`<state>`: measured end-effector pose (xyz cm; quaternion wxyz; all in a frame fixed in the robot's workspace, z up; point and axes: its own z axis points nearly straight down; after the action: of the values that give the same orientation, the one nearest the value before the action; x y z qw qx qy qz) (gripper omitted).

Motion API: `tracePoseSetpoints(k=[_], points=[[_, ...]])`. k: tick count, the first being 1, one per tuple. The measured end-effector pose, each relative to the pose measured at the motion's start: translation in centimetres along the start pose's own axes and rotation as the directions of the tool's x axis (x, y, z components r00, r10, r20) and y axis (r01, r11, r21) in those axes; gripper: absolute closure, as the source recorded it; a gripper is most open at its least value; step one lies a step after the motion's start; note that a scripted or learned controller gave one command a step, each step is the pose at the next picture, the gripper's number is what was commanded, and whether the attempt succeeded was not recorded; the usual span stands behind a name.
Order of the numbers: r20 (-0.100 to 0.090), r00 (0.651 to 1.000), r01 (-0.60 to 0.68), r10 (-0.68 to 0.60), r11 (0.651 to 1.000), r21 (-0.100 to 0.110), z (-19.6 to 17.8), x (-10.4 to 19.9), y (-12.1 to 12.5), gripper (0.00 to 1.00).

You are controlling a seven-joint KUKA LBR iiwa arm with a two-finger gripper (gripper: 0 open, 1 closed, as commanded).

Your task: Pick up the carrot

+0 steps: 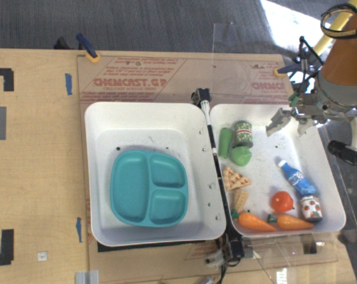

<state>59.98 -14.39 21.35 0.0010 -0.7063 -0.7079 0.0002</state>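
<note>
- Bench (36,158): fills the left and middle of the frame and bears both bins side by side, so one reach from the right covers either.
- Left bin (101,123): centre-left; a teal tray (148,187) lies in it, divided in three, likely a drop spot.
- Right bin (267,152): centre-right; holds the loose items, crowded toward its lower edge.
- Arm (344,70): upper right, above the bin's far corner.
- Gripper (292,122): upper right of the right bin; fingers spread wide with nothing between them, well apart from the target.
- Bottle (298,178): lower right, lying tilted; a tomato (281,201) sits just beside it.
- Carrot (256,221): bottom edge of the right bin, lying flat near the divider; a second carrot (294,222) lies just to its right; the wall so close probably limits the approach.
</note>
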Motion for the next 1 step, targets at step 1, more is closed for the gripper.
tracePoseSetpoints(k=[1], points=[[0.006, 0.965, 0.261, -0.261, 0.965, -0.009, -12.54, 4.14, -7.83, 0.0]])
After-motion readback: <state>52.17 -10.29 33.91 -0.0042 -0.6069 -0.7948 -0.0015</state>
